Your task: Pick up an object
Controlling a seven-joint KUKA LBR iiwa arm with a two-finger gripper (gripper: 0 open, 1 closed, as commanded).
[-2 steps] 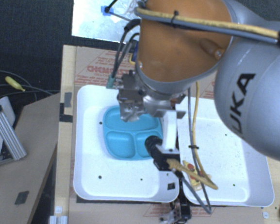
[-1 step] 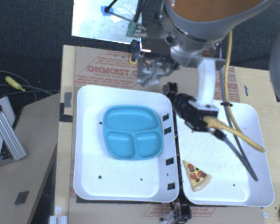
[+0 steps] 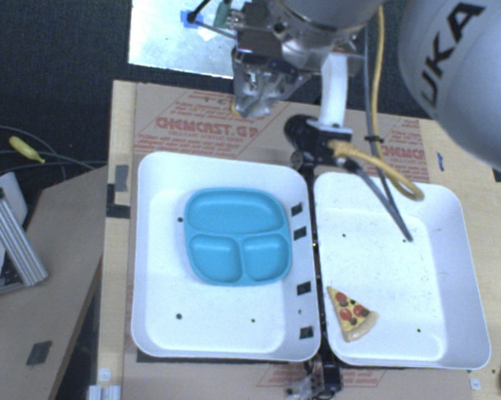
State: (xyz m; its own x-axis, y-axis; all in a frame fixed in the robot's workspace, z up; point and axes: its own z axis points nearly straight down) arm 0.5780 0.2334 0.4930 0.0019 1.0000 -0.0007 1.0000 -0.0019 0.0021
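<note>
A toy pizza slice (image 3: 350, 313) lies in the right bin (image 3: 455, 256), near its front left corner. A blue divided plate (image 3: 236, 235) rests in the middle of the left bin (image 3: 154, 256). My gripper (image 3: 253, 95) hangs high above the bench behind the left bin's far edge, well away from both objects. Nothing shows between its fingers.
The two white bins sit side by side on a cardboard sheet (image 3: 205, 125) on the bench. A yellow cable (image 3: 384, 172) runs from the wrist over the right bin's back edge. An aluminium frame (image 3: 3, 234) stands at the left.
</note>
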